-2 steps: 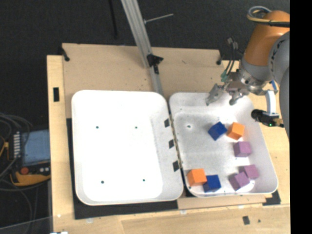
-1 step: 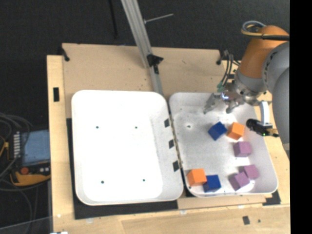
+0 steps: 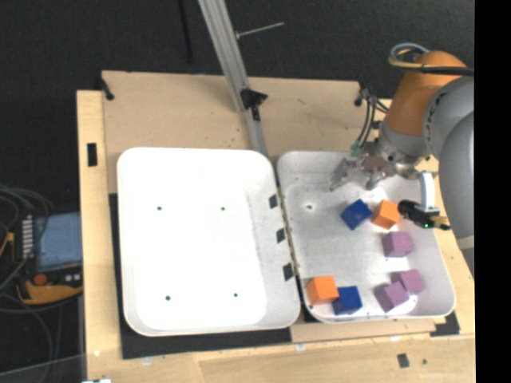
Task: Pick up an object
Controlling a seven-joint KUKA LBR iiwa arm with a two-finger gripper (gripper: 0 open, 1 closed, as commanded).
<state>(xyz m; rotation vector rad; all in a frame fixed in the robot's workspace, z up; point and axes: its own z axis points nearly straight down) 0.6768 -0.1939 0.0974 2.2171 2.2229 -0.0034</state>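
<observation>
My pincer (image 3: 356, 173) hangs over the right bin (image 3: 319, 183), seemingly spread with nothing between the fingers. The blue cube (image 3: 356, 214) sits just at my six o'clock; I should descend squarely, straddling its flat faces.

text: none legible | labels: none | brands: none | numbers: none | signs: none

landmark: wide white left bin (image 3: 200, 238) | slanted grey metal pole (image 3: 227, 54) rising beyond its far right corner | blue-screened handheld controller (image 3: 49, 250) with cables well left of it | tan wooden bench (image 3: 176, 110) underneath it
</observation>
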